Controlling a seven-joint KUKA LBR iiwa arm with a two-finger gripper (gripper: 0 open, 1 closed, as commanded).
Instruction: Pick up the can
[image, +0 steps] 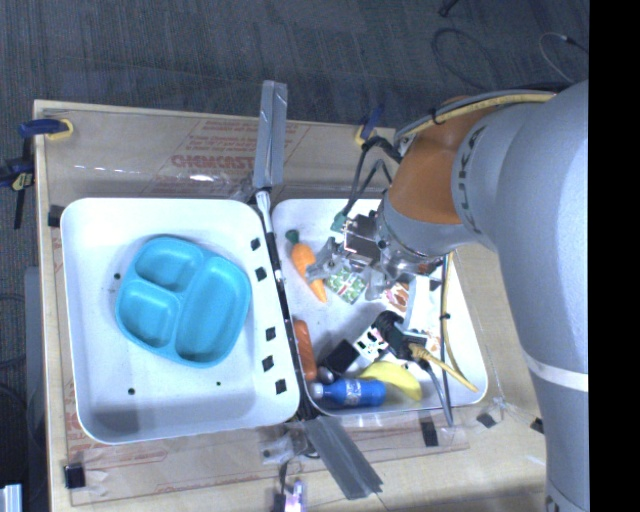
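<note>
1. The hand (352, 262) hangs low in the right bin (470, 345), over the can (349, 287) — a green-and-white thing lying just beside a carrot (306, 268).
2. Whether the hand is spread or pressed together cannot be told from this angle.
3. A good grasp likely means centring over the can, clear of the carrot.
4. The banana (395, 381) and blue bottle (350, 393) lie well apart — no obstacle.
</note>
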